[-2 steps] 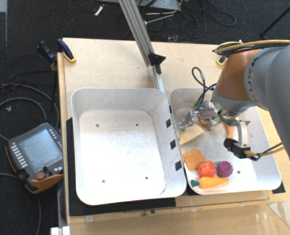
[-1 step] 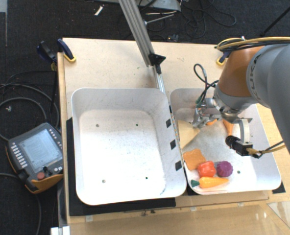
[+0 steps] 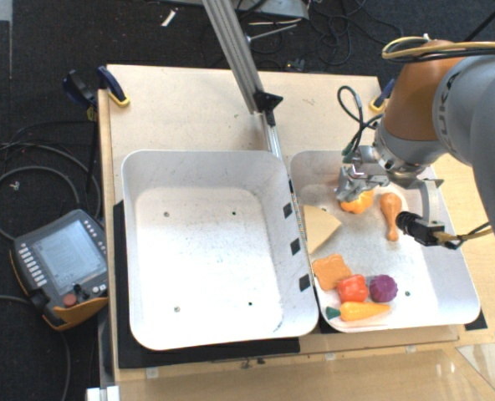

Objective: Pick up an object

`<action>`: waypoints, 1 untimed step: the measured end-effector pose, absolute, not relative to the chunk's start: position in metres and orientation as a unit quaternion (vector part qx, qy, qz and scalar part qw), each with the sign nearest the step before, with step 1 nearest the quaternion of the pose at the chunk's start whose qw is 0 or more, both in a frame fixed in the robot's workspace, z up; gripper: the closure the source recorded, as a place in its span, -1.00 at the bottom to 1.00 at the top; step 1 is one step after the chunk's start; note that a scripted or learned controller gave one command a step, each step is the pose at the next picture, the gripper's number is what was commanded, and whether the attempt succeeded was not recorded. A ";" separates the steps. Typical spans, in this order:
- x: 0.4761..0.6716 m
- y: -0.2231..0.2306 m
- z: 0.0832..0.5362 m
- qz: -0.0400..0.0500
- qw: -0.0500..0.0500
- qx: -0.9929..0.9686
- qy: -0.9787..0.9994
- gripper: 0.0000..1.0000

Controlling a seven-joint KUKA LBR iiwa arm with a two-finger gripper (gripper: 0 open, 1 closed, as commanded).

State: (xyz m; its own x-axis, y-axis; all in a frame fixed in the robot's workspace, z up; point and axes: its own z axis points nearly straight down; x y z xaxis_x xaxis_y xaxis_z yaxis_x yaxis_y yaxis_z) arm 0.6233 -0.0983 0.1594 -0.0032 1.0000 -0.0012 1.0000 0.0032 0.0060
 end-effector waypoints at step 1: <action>0.625 -0.098 0.205 0.002 0.003 0.706 0.708 1.00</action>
State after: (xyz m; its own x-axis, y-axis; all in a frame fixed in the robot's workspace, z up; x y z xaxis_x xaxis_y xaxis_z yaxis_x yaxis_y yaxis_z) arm 0.6247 -0.0981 0.2051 -0.0030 1.0000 -0.0012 1.0000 0.0030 0.0059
